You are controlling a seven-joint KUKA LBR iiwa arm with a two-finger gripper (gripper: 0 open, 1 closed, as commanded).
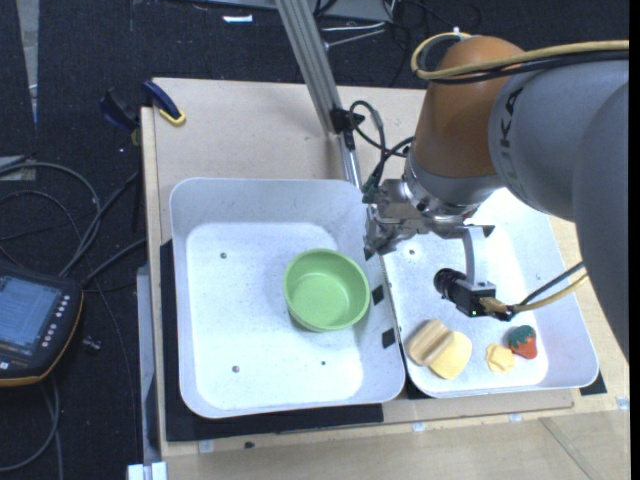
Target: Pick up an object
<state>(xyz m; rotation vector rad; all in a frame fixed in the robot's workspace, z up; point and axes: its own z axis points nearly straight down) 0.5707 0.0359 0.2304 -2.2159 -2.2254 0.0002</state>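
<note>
I'm mid-approach, nothing grasped: hand [383, 230] hovers just right of the green bowl [326, 289], its grip state I cannot tell; next I'd lower onto the bowl's rim.

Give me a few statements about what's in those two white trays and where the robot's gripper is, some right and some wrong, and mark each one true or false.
1. A green bowl sits in the left bin. True.
2. The bowl lies upside down. False: it stands upright, its opening facing up.
3. The right bin holds a yellow block, a small yellow piece and a red and green toy. True.
4. The gripper is clamped on the yellow block. False: it hangs near the divide between the bins, apart from the block.
5. The small yellow piece touches the bowl. False: they lie in different bins.
</note>
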